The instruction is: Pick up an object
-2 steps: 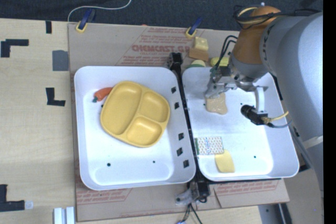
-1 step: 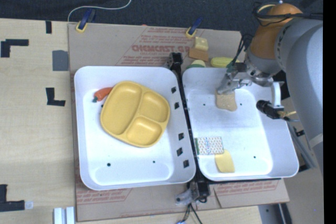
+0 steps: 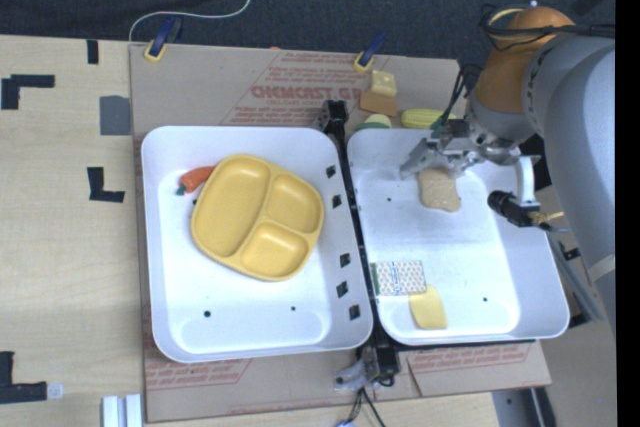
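My gripper (image 3: 446, 163) hangs over the back of the right bin (image 3: 520, 315), open, with its fingers spread wide. Just in front of it a tan, bread-like lump (image 3: 440, 192) lies on the bin floor, and nothing sits between the fingers. Nearer the front of the same bin lie a flat patterned packet (image 3: 400, 276) and a yellow block (image 3: 428, 310). In the left bin (image 3: 170, 315) a yellow divided plate (image 3: 258, 215) rests at a slant, with an orange carrot-like piece (image 3: 194, 178) poking out at its back left.
Behind the bins, on the cardboard, stand a brown block (image 3: 379, 101), a small yellow block (image 3: 383, 82), a pale green round piece (image 3: 376, 122) and a yellow-green item (image 3: 422, 118). A black divider (image 3: 345, 215) runs between the bins. The grey arm (image 3: 590, 145) fills the right side.
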Motion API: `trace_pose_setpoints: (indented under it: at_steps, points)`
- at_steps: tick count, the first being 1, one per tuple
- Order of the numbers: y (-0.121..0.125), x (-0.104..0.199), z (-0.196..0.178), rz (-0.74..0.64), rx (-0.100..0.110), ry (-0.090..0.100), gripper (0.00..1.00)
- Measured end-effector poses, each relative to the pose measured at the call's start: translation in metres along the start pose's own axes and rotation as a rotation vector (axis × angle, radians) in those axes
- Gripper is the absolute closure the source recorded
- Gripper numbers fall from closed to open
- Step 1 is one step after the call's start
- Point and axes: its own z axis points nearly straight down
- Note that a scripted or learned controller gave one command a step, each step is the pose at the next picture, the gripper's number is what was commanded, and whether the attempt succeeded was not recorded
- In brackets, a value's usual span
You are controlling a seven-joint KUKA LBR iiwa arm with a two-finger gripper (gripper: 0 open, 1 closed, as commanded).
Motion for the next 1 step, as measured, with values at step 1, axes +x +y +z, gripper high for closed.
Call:
trace_pose_setpoints:
  at_steps: [1]
  points:
    - [-0.0129,0.0168,-0.0008,0.001,-0.003,-0.007,0.00]
